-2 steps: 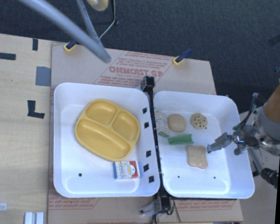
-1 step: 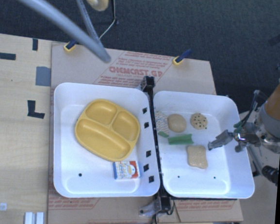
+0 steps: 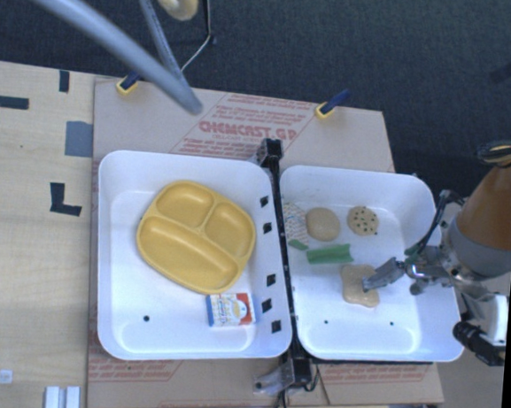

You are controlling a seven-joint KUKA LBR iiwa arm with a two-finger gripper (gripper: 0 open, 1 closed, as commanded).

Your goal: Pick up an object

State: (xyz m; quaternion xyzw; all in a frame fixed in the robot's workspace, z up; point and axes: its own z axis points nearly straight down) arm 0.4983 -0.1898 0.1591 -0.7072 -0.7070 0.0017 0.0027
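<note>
I see my end effector [image 3: 379,279] touching a tan lump [image 3: 358,286]; whether it's apart, I cannot tell. It may slip off this flat piece.

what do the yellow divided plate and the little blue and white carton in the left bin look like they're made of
The yellow divided plate looks like moulded plastic, matte to faintly glossy: uniform colour, rounded raised ridges between compartments. The small blue and white carton looks like printed cardboard, judging by flat faces and crisp edges, though it is too small to be sure.

Robot lab: two white bins [image 3: 111,230] on cardboard-covered bench [image 3: 244,127], black tape markers [image 3: 60,198], cables.
</note>
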